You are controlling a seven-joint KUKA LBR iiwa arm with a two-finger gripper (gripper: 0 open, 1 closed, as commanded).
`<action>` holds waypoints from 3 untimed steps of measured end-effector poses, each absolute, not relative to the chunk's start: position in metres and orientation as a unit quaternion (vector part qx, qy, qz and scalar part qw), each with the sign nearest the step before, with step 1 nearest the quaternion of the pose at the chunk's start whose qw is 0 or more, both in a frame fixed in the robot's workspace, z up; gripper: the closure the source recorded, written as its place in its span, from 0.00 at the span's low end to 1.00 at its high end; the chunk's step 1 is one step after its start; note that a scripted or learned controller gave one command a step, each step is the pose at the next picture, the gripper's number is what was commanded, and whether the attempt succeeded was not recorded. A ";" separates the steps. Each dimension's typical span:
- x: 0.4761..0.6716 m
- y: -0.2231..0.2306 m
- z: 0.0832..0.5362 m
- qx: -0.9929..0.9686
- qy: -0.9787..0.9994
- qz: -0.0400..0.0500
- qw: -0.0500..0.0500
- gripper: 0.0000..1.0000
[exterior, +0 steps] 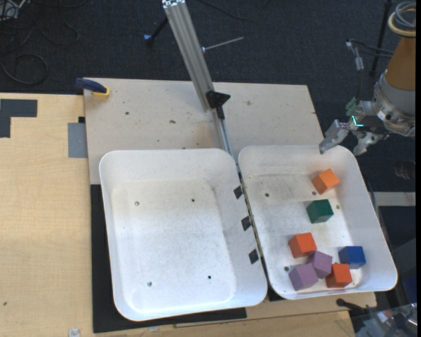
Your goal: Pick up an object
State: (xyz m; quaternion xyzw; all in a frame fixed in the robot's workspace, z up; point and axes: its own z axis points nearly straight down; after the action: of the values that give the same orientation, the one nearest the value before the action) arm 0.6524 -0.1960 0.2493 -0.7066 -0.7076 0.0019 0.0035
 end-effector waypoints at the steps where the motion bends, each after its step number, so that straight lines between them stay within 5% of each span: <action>1: 0.653 -0.195 0.253 -0.705 -0.709 0.001 0.001 0.00; 3: 0.658 -0.194 0.163 -0.706 -0.708 0.002 0.003 0.00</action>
State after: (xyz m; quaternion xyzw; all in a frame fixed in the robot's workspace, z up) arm 0.6576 -0.1936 0.1633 -0.7061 -0.7081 0.0022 0.0031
